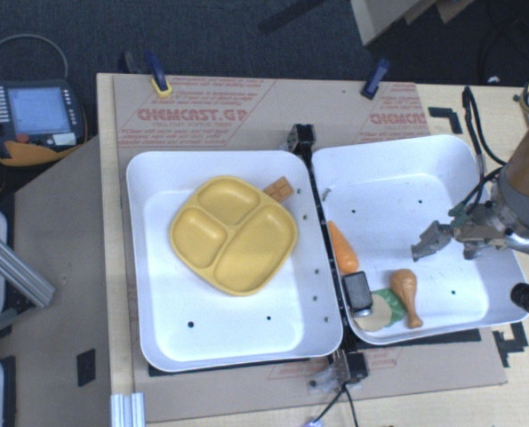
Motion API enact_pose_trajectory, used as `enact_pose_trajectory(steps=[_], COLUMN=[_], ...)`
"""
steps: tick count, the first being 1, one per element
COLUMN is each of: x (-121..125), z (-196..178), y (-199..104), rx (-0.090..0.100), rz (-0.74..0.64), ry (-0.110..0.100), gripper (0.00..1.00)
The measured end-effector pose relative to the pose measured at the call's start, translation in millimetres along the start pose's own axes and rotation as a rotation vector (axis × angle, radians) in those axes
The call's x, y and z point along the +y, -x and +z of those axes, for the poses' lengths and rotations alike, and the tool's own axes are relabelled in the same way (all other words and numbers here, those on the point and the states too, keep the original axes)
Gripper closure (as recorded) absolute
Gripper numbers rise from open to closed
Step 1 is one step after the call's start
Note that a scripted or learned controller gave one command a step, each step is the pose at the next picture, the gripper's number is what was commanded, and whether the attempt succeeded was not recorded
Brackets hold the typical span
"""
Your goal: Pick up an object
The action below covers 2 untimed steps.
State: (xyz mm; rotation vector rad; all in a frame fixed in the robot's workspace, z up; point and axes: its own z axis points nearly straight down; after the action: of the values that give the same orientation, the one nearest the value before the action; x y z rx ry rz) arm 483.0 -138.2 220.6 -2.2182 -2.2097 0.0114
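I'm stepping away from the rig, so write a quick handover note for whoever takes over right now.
Gripper: over the right bin, holding nothing that can be seen.
Right bin, near the divider: toy carrot, black block, toy drumstick, pale green piece.
Left bin: yellow divided plate, small brown block at its edge.
Done: no pick yet.
Left: grasp and lift one object.

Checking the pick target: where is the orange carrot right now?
The orange carrot lies in the right white bin, along its left wall, just above the black rectangular block.
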Motion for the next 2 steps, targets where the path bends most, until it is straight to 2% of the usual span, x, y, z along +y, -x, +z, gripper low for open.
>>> enact_pose_trajectory(steps=[1,2], x=[2.7,5.7], z=[-5.8,57.5], y=[-0.4,0.5], rx=[-0.003,0.000], rz=[-0.004,-0.003], ry=[0.013,0.005], gripper=[0.00,0.00])
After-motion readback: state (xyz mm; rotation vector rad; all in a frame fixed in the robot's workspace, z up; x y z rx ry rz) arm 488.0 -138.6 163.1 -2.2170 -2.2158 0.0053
